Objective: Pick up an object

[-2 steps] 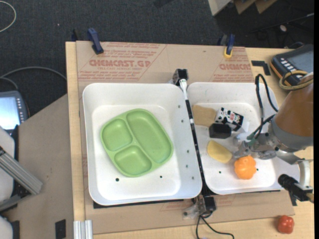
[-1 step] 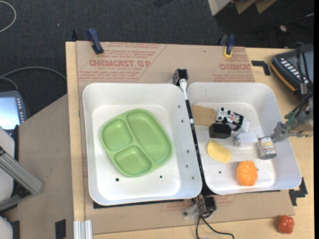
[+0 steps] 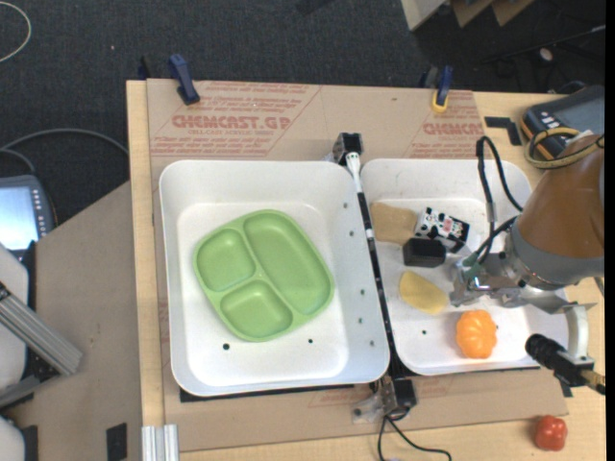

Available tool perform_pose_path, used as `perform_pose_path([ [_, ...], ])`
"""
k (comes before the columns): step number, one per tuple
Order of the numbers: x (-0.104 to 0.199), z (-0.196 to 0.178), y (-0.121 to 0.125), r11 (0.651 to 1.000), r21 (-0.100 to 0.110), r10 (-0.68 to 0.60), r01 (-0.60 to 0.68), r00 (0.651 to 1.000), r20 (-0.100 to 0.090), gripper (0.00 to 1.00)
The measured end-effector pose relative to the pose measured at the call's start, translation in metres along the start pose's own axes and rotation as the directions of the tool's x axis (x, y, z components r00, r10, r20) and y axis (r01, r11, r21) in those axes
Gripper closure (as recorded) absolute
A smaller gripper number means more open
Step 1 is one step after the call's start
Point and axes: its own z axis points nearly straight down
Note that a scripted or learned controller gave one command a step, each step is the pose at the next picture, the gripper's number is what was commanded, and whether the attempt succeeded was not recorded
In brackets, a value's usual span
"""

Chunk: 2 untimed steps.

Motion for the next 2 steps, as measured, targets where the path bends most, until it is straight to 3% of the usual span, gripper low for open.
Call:
perform_pose_path([
  [1, 0.034, -0.078, 0.002, 1.0, -0.016, 0.001, -0.001, 1.0, 0.006, 1.0],
  [2, 0.025, 0.019, -0.001, 1.0, 0.001, 0.008, -0.008, 1.0, 0.004, 1.0],
])
